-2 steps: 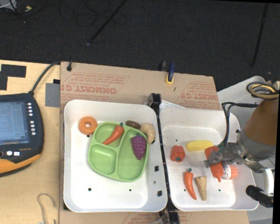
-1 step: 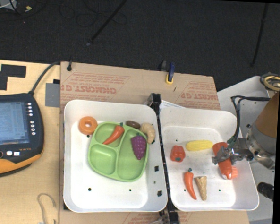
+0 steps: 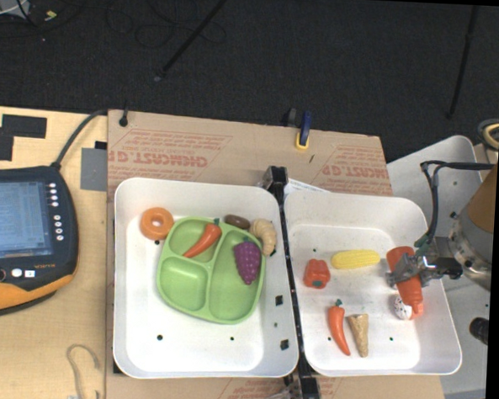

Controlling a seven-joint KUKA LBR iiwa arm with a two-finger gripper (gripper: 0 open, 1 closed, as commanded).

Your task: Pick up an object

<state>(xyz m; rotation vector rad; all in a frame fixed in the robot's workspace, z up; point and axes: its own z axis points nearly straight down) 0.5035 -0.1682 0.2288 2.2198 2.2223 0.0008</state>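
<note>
My gripper [image 3: 410, 270] reaches in from the right, low over the right side of the right bin [image 3: 374, 223]. Directly under and around it lies an orange-red toy [image 3: 411, 294] with a small white piece [image 3: 403, 310] at its lower end; an orange part [image 3: 398, 257] also shows just above the gripper. Whether the toy is touched or held is unclear. Further left in this bin are a yellow corn cob [image 3: 355, 260], a red pepper [image 3: 316, 274], a carrot [image 3: 339, 326] and a beige cone [image 3: 359, 334].
The left bin [image 3: 140, 331] holds a green divided plate [image 3: 189, 288] with a chili [image 3: 201, 240] and purple grapes [image 3: 246, 262], plus an orange donut [image 3: 156, 222]. A teach pendant [image 3: 19, 239] lies at far left. A divider [image 3: 283, 272] separates the bins.
</note>
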